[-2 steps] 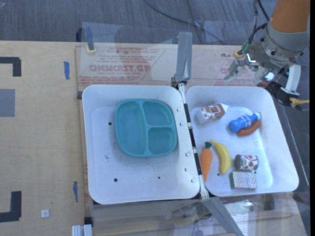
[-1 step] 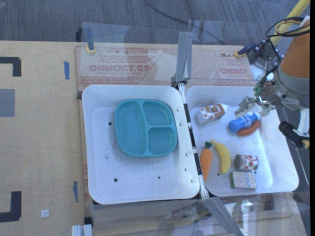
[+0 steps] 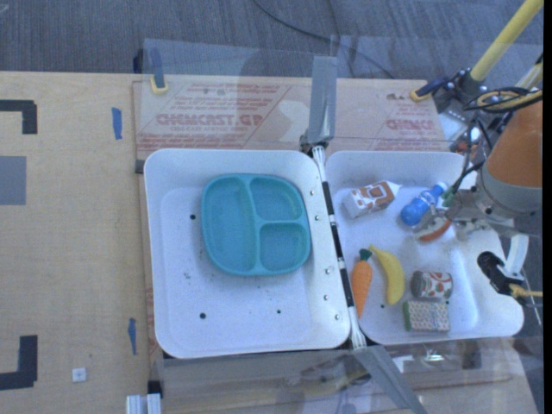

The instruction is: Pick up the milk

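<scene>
Here the milk [image 3: 369, 199] lies near the right bin's [image 3: 496, 322] far left corner, a blue bottle [image 3: 422, 207] just beside it. My gripper [image 3: 448, 214] hangs by that bottle; its state I cannot tell.

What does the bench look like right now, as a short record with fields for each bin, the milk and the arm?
left bin: teal divided plate
right bin: milk carton, blue bottle, banana, carrot, can, small box
milk carton: lying near the bin's far left corner, untouched
arm: over the right bin's right side, apart from the milk
jaws: state unclear
</scene>
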`<state>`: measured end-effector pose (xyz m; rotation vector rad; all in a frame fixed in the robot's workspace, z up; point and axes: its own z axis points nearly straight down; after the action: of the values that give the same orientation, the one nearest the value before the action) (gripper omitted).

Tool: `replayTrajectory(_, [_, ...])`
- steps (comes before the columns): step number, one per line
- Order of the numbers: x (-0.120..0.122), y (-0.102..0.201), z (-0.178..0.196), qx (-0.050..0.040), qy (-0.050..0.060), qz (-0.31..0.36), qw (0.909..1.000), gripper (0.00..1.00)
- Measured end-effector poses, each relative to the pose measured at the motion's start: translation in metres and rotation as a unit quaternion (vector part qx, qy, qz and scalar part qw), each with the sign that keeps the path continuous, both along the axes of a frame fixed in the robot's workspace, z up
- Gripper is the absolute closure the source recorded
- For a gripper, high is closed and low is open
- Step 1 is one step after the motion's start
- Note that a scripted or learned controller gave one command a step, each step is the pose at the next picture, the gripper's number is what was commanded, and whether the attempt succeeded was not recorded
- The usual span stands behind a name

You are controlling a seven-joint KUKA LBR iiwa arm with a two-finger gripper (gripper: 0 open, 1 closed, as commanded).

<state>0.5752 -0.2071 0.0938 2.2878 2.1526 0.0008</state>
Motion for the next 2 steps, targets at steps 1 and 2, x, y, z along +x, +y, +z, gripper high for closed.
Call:
replayTrajectory(1, [0.0363, 0.0376, -0.0060, -0.0015, -0.004, 0.051, 0.9987, 0.00])
replayTrajectory(2, [0.0370, 0.0359, 0.0037, -0.0008, -0.005, 0.049, 0.9988, 1.00])
